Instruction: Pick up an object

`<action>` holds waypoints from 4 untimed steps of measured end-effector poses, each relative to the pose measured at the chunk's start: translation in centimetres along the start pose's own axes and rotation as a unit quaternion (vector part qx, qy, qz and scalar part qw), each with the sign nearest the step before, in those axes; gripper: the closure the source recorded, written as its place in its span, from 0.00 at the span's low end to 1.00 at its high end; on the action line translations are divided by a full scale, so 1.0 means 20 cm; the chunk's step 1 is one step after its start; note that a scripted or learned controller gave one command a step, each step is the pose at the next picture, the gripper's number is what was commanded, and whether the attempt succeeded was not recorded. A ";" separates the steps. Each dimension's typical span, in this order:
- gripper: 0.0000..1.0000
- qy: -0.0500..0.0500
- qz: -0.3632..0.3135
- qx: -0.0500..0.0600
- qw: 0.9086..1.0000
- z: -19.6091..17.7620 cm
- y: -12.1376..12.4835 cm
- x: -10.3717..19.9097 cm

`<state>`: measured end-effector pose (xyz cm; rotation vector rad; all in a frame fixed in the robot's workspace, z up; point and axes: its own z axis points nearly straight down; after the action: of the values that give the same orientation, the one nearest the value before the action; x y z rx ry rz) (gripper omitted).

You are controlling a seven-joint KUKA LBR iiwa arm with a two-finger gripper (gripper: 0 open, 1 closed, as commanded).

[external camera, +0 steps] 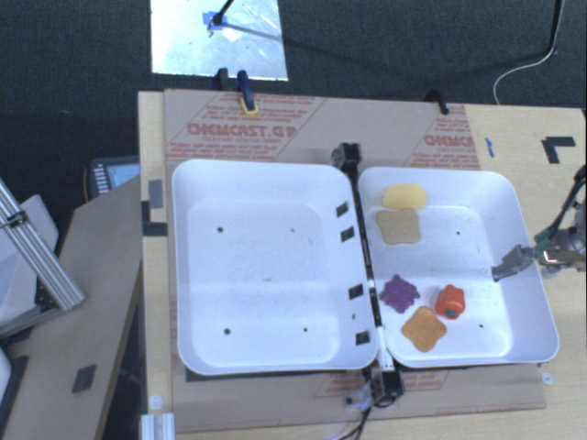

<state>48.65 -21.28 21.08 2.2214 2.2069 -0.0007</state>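
1. I see the claw [510, 263] at the 3 o'clock rim of the right shallow white plastic bin [532, 337]. Whether it is open or closed I cannot tell; nothing is visibly held.
2. All five candidates lie in the right bin. A yellow rounded block [404, 196] is at 12 o'clock, and a tan flat square piece [398, 227] sits just below it, touching or nearly so.
3. Lower cluster: a purple jagged flat piece [400, 292] at 7 o'clock, an orange-red rounded toy with a green tip [449, 301] near centre-low, and an orange flat piece [425, 327] at 6 o'clock just beside it.
4. The left white bin [183, 246] sits beside it on the tabletop [569, 126].
5. Judgement: these look like light toy pieces, probably smooth and stiff. The flat ones offer little height to pinch.
6. The orange-red toy is nearest the claw and is my pick. I would grip across its rounded middle, though it may roll or squirt out.
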 end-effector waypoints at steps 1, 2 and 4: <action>0.00 0.000 -0.006 -0.007 1.000 -0.77 0.02 0.02; 1.00 0.002 -0.007 -0.001 1.000 -0.78 0.01 0.02; 1.00 0.004 -0.010 -0.002 1.000 -1.65 0.01 0.55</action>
<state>48.73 -9.93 53.93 2.2017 2.2302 0.0118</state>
